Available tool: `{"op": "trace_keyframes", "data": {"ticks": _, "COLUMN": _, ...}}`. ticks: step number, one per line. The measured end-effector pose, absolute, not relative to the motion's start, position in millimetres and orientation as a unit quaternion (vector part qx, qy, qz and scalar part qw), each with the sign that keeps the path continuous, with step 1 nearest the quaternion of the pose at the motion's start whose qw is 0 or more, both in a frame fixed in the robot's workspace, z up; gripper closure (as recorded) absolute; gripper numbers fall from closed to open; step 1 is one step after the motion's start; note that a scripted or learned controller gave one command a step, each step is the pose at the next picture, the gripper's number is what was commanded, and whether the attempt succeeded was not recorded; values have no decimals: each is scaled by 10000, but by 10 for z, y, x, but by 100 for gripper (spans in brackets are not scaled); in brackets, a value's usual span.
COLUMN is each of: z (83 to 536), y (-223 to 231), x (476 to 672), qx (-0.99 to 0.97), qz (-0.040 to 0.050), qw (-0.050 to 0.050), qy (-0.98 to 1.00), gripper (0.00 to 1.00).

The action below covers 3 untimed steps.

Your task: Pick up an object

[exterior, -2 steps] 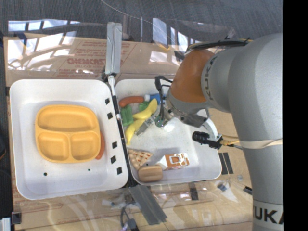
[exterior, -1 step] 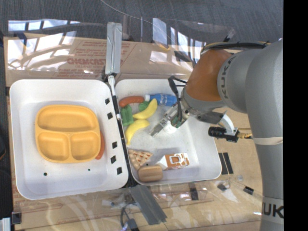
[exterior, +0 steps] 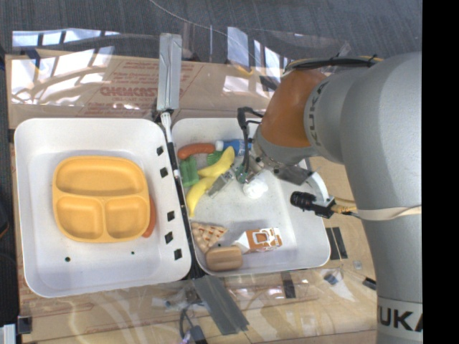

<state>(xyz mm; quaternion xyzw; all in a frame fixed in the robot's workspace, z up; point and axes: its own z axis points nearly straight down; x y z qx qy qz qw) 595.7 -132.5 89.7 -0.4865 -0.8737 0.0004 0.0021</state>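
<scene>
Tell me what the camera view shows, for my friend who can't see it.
A big grey robot arm with an orange band reaches down into the right shallow white bin, above a yellow toy banana among other toy food. The left shallow white bin holds a yellow plastic divided tray.

Just left of my gripper (exterior: 244, 176) a yellow banana (exterior: 217, 166) lies slanted, with a green piece (exterior: 189, 172) and a red sausage (exterior: 196, 150) beyond it. Below my gripper sit a waffle (exterior: 206, 233), a tan block (exterior: 224, 258) and an orange-and-white carton (exterior: 263, 239).
</scene>
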Motion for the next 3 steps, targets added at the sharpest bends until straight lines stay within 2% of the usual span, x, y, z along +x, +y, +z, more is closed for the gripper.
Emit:
{"op": "trace_keyframes", "data": {"ticks": 1, "z": 907, "y": -1017, "x": 6240, "qx": -6129, "qz": 26, "qw": -1, "qy": -7902, "gripper": 0}}
{"op": "trace_keyframes", "data": {"ticks": 2, "z": 880, "y": -1257, "x": 6490, "qx": -6113, "qz": 83, "qw": 240, "qy": -7910, "gripper": 0}}
{"op": "trace_keyframes", "data": {"ticks": 3, "z": 882, "y": -1240, "x": 6442, "qx": -4592, "qz": 180, "qw": 219, "qy": -8879, "gripper": 0}}
